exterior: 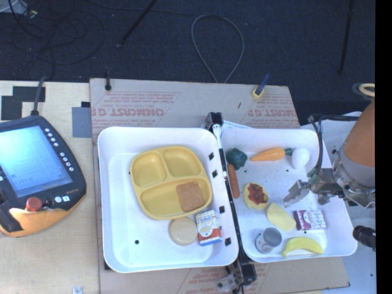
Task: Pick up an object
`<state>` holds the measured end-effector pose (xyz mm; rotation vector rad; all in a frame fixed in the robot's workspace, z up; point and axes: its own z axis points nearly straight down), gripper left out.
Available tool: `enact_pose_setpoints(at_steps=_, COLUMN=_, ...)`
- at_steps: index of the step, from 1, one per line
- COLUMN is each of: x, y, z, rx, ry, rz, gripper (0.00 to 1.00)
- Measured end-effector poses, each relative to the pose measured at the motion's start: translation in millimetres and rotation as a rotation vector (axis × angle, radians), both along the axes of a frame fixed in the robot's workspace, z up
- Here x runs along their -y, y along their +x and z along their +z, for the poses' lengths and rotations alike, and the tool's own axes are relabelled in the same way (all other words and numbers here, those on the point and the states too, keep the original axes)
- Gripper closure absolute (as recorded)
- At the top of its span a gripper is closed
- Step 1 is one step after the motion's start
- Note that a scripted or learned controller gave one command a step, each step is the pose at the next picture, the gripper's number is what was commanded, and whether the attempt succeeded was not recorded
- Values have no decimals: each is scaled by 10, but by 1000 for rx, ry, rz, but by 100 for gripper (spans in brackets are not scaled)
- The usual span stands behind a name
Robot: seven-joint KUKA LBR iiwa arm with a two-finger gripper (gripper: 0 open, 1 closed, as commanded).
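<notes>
White plastic bins, two: the left bin (116, 225) holds one yellow divided plate (147, 170) bearing a brown slice (190, 196), one round biscuit (182, 231) and one small carton (209, 226). The right bin (343, 250) holds carrot (267, 155), egg (300, 157), banana (302, 245), can (267, 240). At mid-right the gripper (298, 192) hovers, jaws seemingly spread, holding nothing.

I'm being watched by one fixed camera above the bench, looking down at a slant, far enough back to be taking in both white bins (110, 195) side by side; my arm (361, 146) is reaching in from its right.
</notes>
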<state>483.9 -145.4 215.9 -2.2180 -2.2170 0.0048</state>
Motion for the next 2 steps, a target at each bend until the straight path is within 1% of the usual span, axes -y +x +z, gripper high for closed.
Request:
enact_pose_setpoints(at_steps=1, x=-445, y=288, z=-1246, rx=3, ry=-1, rz=0, gripper=0)
enact_pose_setpoints(at_steps=2, x=-399, y=547, z=-1286, rx=2, ry=0, rz=-1, gripper=0)
